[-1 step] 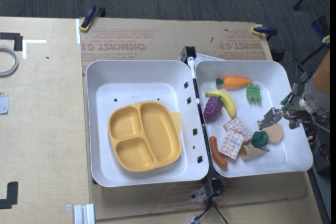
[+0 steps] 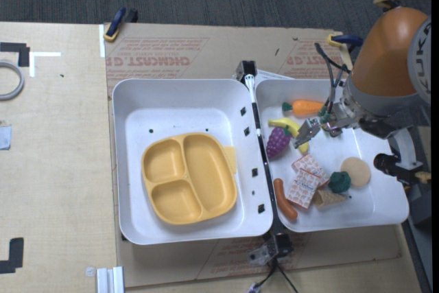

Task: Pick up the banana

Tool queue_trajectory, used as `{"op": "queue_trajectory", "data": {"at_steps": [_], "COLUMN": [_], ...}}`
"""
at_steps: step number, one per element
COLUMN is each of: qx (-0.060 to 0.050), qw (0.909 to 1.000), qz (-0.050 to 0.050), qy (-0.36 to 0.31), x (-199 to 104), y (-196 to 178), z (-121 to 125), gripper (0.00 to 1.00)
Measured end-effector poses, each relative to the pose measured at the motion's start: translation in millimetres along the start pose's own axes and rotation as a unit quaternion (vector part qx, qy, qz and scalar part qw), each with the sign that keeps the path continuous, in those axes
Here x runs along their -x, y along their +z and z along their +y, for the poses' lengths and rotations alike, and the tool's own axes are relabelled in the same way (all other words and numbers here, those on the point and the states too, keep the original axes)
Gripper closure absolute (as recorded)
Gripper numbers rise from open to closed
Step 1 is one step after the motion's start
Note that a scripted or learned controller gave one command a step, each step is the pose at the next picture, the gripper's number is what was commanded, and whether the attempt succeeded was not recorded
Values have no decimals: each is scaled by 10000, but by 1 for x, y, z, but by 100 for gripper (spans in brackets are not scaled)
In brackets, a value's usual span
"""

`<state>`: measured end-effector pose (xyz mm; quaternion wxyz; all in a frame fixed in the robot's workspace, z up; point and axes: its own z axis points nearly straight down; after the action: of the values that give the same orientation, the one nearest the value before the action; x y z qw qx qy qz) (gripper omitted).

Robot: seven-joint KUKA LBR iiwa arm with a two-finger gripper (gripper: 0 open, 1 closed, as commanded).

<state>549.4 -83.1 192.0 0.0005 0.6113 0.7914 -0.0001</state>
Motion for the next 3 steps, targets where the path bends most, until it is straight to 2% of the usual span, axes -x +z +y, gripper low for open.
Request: {"op": "queue_trajectory", "data": {"at_steps": [1, 2, 3], "qx": [16, 67, 62], "qw": [9966, 9863, 9863], "qz": [-8, -12, 16], "qy": [-825, -1646, -1649], "x": [29, 41, 39], "y": [64, 87, 77], "z": [48, 63, 64], "gripper": [0, 0, 100]}}
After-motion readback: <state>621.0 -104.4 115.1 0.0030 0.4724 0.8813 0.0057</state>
